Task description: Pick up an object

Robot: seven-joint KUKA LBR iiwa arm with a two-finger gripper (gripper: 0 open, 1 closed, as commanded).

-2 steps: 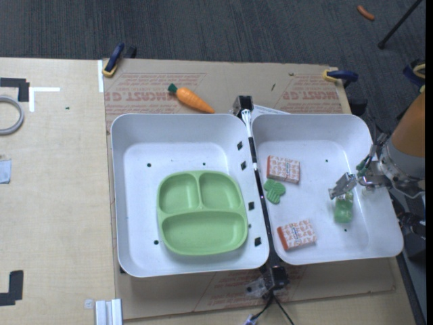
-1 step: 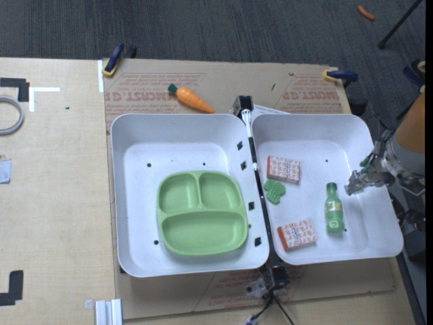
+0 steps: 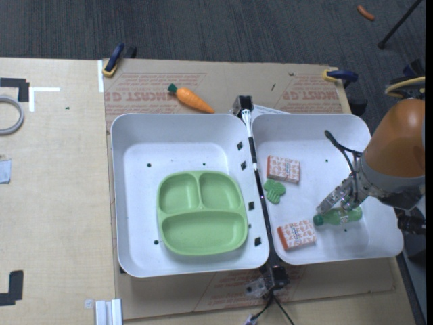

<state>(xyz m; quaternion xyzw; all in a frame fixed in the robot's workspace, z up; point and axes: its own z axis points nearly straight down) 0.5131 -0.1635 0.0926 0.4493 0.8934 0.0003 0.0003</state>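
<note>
In the right bin, my gripper is low over the floor near the right wall. A small green bottle-like object lies right beneath it, touching or nearly touching it. An orange-and-white box rests just left of that object, near the front wall. A second box of the same kind lies further back. A small green leafy toy sits close to the divider between the bins.
The left bin holds a green divided plate. A toy carrot lies on the cardboard behind the bins. Clamps grip the cardboard's back corners. The arm's orange band looms over the right bin's right side.
</note>
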